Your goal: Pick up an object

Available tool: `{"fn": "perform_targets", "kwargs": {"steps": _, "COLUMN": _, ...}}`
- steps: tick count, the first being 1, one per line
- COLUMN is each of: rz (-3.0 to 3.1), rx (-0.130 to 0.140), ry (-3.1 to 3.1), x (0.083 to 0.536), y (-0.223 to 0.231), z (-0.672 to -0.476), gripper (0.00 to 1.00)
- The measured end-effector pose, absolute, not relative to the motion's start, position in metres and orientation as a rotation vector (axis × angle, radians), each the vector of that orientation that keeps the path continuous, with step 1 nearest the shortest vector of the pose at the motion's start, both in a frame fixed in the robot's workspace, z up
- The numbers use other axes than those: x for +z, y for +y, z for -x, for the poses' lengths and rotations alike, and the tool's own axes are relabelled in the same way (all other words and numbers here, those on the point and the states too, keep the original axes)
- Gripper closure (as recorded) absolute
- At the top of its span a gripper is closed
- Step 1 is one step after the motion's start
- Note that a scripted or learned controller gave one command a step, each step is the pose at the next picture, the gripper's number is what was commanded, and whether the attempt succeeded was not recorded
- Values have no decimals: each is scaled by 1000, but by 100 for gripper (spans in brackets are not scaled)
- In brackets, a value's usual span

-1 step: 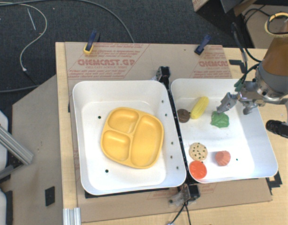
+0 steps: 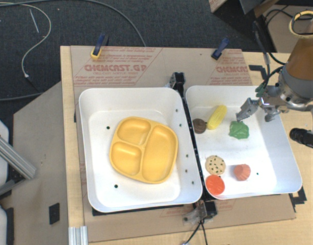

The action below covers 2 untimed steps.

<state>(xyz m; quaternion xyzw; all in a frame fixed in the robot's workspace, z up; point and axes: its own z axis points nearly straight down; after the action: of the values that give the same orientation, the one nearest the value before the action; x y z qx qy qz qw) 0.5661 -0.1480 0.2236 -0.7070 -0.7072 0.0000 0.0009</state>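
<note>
Broccoli (image 2: 239, 130) lies in the right bin (image 2: 279, 182), just below the gripper (image 2: 256, 112), whose fingers look spread apart with nothing between them. Best to straddle the green lump before closing.

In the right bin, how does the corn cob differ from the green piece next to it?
The corn cob is yellow and elongated, lying at a slant; the green piece is green, lumpy and roughly round. The corn cob lies nearer the bin's left wall, close beside a small brown item; the green piece lies farther right, just below the gripper. Both rest on the floor of the right bin.
</note>
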Motion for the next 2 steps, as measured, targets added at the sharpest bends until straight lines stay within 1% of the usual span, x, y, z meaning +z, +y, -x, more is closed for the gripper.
{"fn": "perform_targets", "kwargs": {"steps": 1, "rz": 2217, "rx": 4, "ry": -2217, "x": 181, "y": -149, "z": -563, "gripper": 0}}
{"fn": "perform_targets", "kwargs": {"steps": 2, "rz": 2218, "rx": 3, "ry": -2218, "x": 139, "y": -148, "z": -564, "gripper": 0}}
